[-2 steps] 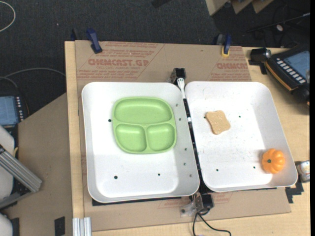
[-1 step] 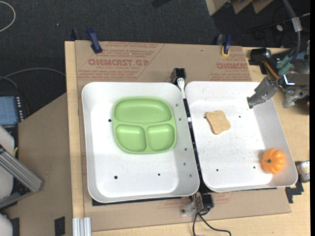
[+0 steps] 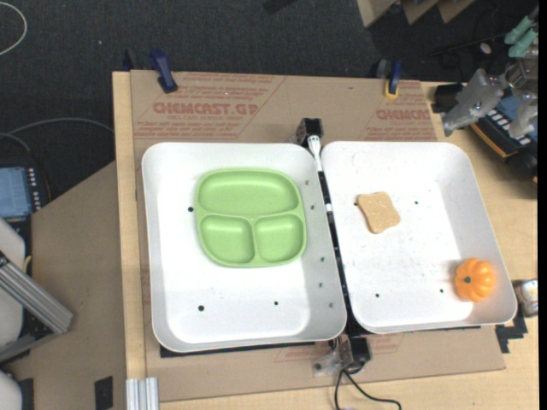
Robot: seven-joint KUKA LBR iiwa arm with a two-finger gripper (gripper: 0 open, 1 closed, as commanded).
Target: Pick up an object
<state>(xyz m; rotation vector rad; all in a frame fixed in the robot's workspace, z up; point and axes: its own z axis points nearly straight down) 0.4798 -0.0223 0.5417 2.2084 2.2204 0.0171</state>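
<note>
Two shallow white bins sit side by side and touching along their inner edges, the left bin [image 3: 171,314] and the right bin [image 3: 410,314], both smooth glossy plastic with rounded corners and a few small dark dots on the floors. Nearest the camera, a black clip and loose wires [image 3: 346,357] hang at the seam between them. In the right bin's near right corner sits a small orange pumpkin [image 3: 474,278], round, ribbed, with a short stem, almost against the bin wall. Further back in the same bin, left of centre, a tan slice of toast [image 3: 378,211] lies flat, matte, roughly square with a rounded top, well apart from the pumpkin. The left bin holds one light green divided plate [image 3: 252,216], rounded rectangle, one wide compartment on the far side and two smaller ones on the near side, lying flat in the far half of the bin. Nothing covers either object in the right bin. A brown cardboard sheet [image 3: 222,101] with red print lies under both bins. A second black clip [image 3: 309,131] sits at the far end of the seam. A blue clamp [image 3: 162,71] and a yellow and blue clamp [image 3: 393,84] pinch the cardboard's far edge. The gripper [image 3: 468,102], grey metal, is at the far right beyond the right bin's far corner, well away from both objects and holding nothing; open or closed, cannot tell. Dark carpet [image 3: 214,15] lies beyond.
</note>
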